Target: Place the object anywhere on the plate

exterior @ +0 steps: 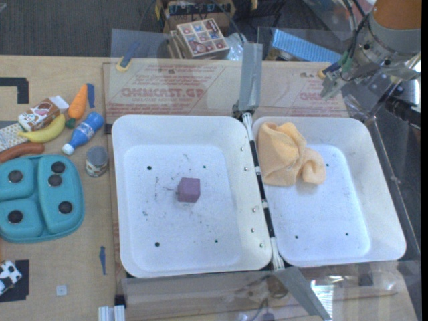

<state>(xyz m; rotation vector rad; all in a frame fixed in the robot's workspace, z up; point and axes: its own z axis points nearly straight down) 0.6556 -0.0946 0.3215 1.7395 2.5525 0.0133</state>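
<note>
I hang high over the far right corner of the bench, my gripper (332,80) above the back rim of the right bin (384,179) and well apart from anything I might lift. Whether I am released or clenched I cannot tell; that end of me is blurred and small here.

The task looks barely begun. The likeliest object, a small purple block (188,190), sits alone near the middle of the left bin (134,139), flat on the floor, untouched by me. It is close to a cube, so it has no real long axis; its faces sit roughly square to the bin walls, turned perhaps slightly.

In the right bin lies a crumpled yellow-orange cloth (289,154), bunched against the back left corner, just beside the divider. I see no plain plate in either bin; the nearest candidate is a teal sectioned tray (37,199) out on the bench to the left, and I am guessing there.

Everything is left: crossing over, descending, gripping, carrying, setting down.
</note>
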